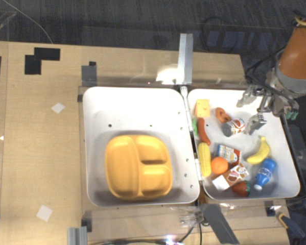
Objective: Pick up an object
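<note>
While a yellow divided tray lies alone in the left bin at the centre of the frame, the right bin is crowded with toy food. A yellow cheese block sits at that bin's upper left, with a red sausage and a corn cob lined up below it along the divider. To the right of the cheese lies a small orange-red piece, and just beside it a small can lies on its side. Lower down, a juice carton, an orange, a second small carton, a white block and a strawberry bunch closely together, some touching. A banana curves at the right of the cluster, above a blue bottle near the bin's lower right corner.

The arm, grey with an orange band, enters from the upper right of the frame. Its pincer hangs over the upper right part of the crowded bin, fingers spread apart with nothing between them. One finger points down just right of the can and above the banana; whether it touches the bin floor cannot be told. The pale wooden surface around the bins carries black markers in the upper left.
</note>
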